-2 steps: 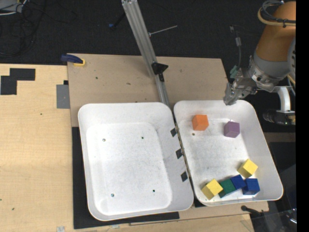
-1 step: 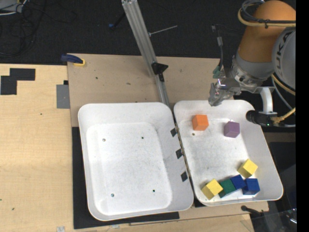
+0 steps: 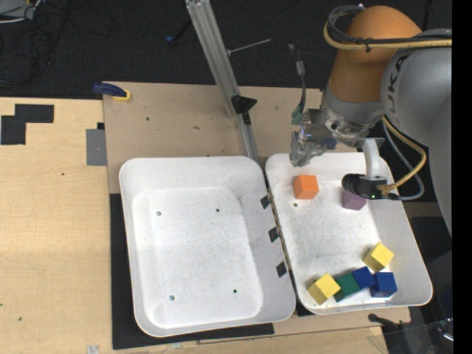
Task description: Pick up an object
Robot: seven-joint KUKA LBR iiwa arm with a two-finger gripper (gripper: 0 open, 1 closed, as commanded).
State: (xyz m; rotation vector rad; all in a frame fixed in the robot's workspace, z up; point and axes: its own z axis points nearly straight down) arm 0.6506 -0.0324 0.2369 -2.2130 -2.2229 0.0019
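Note:
My gripper (image 3: 304,153) hangs over the far edge of the right bin (image 3: 324,264), just behind an orange cube (image 3: 305,186) and apart from it. A purple block (image 3: 354,199) lies to the right of the orange cube, partly behind a black part of the arm. Along the bin's near edge sit two yellow cubes (image 3: 323,287) (image 3: 378,257), a green block (image 3: 346,285) and two blue blocks (image 3: 374,280). I see nothing between the fingers.
The left bin (image 3: 147,198) lies beside the right one, black clips joining them at the shared rim. A slanted aluminium rail (image 3: 217,57) rises behind the bins. The arm's grey body with its orange band (image 3: 372,35) stands over the right bin's far right corner.

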